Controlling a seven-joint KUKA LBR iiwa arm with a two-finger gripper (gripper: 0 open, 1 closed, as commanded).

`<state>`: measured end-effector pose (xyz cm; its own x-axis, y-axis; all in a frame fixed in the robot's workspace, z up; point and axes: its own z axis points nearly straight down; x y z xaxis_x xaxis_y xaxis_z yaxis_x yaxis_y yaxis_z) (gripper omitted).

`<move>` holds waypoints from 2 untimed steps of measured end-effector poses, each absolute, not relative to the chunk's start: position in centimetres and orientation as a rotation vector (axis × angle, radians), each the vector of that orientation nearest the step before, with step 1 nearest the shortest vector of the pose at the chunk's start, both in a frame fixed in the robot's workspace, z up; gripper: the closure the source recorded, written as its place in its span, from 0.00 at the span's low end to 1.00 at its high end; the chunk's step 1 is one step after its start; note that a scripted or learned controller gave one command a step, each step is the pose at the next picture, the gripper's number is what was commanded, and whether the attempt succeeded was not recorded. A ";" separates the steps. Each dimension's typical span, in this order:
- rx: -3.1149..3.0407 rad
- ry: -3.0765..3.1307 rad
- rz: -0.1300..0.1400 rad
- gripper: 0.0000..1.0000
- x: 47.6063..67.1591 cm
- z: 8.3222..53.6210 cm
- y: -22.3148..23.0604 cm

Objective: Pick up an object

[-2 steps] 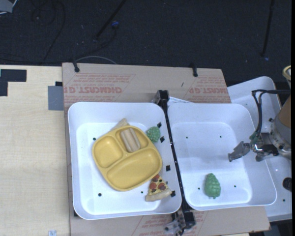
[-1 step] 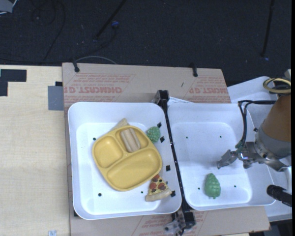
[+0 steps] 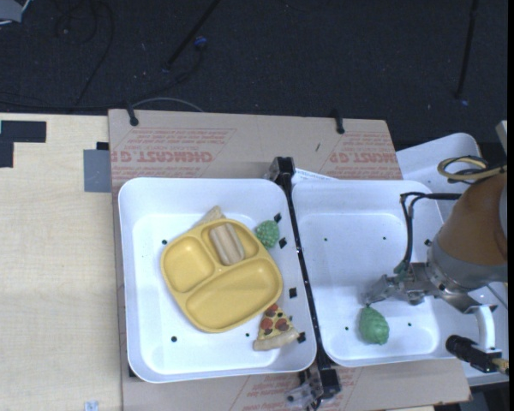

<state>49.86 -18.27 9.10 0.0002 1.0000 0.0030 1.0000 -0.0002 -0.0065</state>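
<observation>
A green lumpy object [image 3: 373, 324] lies in the right bin [image 3: 351, 212], near its front wall. My gripper [image 3: 380, 292] hangs just above and slightly right of it, low inside that bin, apart from the object. The left bin [image 3: 146, 229] holds a yellow divided plate [image 3: 227, 294] with a tan bread-like piece [image 3: 228, 242] in one compartment. A small green broccoli-like piece [image 3: 268, 232] sits beside the plate's far right rim. A pizza slice [image 3: 276, 328] lies at the plate's near right.
The grey arm with its orange band [image 3: 484, 217] reaches in over the right bin's right wall. A black cable [image 3: 407, 229] loops down to the wrist. A black divider [image 3: 298, 272] runs between the bins. Cardboard [image 3: 240, 144] lies behind them.
</observation>
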 end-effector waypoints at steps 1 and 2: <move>-2.222 -2.213 0.003 1.00 49.9 10.3 -18.4; -2.220 -2.225 -0.002 1.00 49.6 16.3 -17.8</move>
<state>49.63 -17.77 16.35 -0.0021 1.0000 -0.0001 1.0000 0.0021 0.0019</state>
